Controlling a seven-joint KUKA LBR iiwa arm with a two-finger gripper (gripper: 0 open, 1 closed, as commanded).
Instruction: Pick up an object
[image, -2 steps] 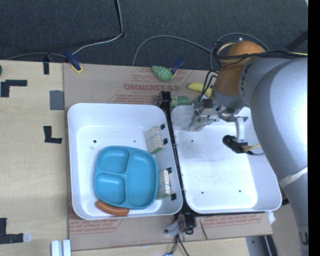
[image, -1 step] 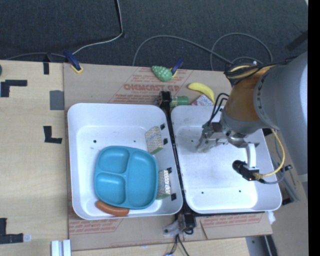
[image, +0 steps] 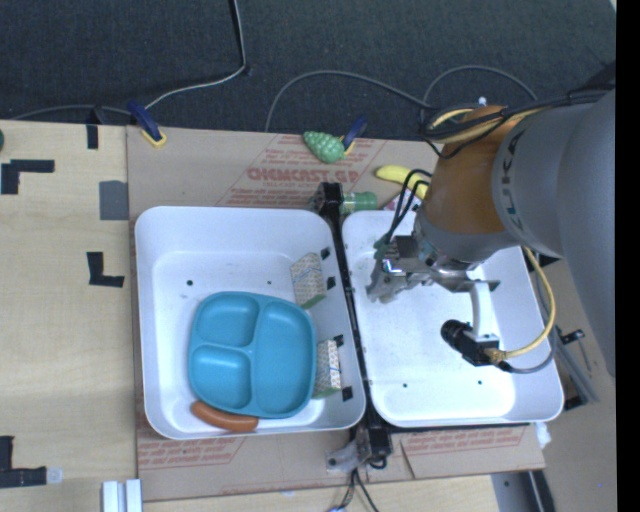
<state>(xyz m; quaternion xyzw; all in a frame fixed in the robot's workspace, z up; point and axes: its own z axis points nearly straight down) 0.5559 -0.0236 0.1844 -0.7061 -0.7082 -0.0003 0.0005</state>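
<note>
A blue divided plate (image: 252, 352) lies in the left bin (image: 170, 250). An orange sausage-shaped toy (image: 225, 417) rests at the plate's near edge. Two small patterned packets lie along the left bin's right wall, one (image: 307, 273) toward the back and one (image: 328, 366) beside the plate. My gripper (image: 388, 278) hangs low over the right bin (image: 440, 400), near its left wall and toward the back. The wrist and the orange band (image: 470, 185) cover what is under it.
A black divider (image: 345, 300) runs between the bins. Behind the bins a green toy (image: 325, 145), a yellow object (image: 400, 175) and cables lie on the cardboard. A black fitting with a yellow hose (image: 470, 343) hangs from the arm over the right bin.
</note>
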